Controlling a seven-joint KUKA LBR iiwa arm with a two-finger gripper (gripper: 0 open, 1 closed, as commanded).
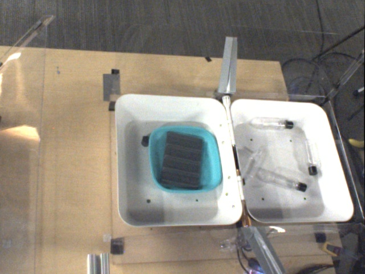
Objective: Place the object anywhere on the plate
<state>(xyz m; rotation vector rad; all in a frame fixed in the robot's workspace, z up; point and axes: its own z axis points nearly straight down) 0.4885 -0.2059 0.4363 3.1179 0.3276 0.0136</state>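
A dark grey ribbed block [182, 159] lies on the turquoise plate [214, 156], which sits in the left white bin [128, 153]. The block rests flat, slightly tilted, covering most of the plate's middle.
The right white bin [336, 164] holds several clear plastic tubes with black caps [282, 180]. A small dark object [145, 141] sits just left of the plate. A metal post [228, 67] stands behind the bins' shared edge. Wooden bench surrounds both bins.
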